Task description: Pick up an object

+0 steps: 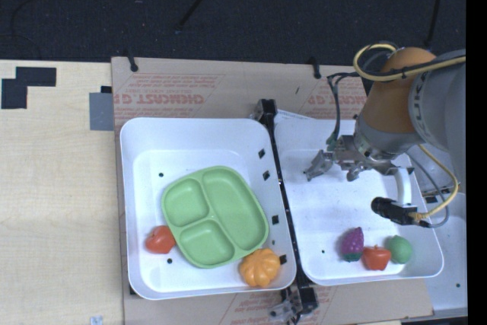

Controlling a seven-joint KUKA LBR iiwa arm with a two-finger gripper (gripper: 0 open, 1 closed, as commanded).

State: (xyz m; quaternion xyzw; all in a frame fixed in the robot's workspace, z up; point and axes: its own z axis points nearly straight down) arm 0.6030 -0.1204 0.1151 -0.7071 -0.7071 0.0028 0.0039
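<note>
My claw (332, 166) hangs over the upper middle of the right bin (319, 255), fingers spread apart and nothing between them. The fingers (314, 170) point toward the divider between the 2 bins. Bare white floor lies below them, so no object is under the claw at this position.

Candidates, right bin: 3 small toys clustered at the near right corner: a purple piece (351, 243), a red piece (376, 258) touching or almost touching it, and a green ball (399, 249) just beside the red one. All 3 sit well apart from the claw, toward the near wall.

Candidates, left bin (144, 141): a green divided plate (214, 215) in the middle, a red toy (160, 240) just off its near left edge, and an orange pumpkin-like toy (259, 268) against its near right edge, close to the bin wall.

Judgement: no grasp begun. The nearest targets are the 3 in my own bin.

Plan for a clean pick:
- Choose the purple piece. It is on the open side of the cluster, so 1 finger gets free floor on its left.
- The risk is the red piece: a finger coming down on the right side could land on it or shove it. I would turn the wrist so the fingers close along a line that avoids the red neighbour.
- Center over the purple piece before descending, keep the fingers wide, descend straight, then close.
- The green ball looks likely to roll, and it sits nearest the right wall. Leave it.
- Check after lift that something sits between the fingers.
</note>
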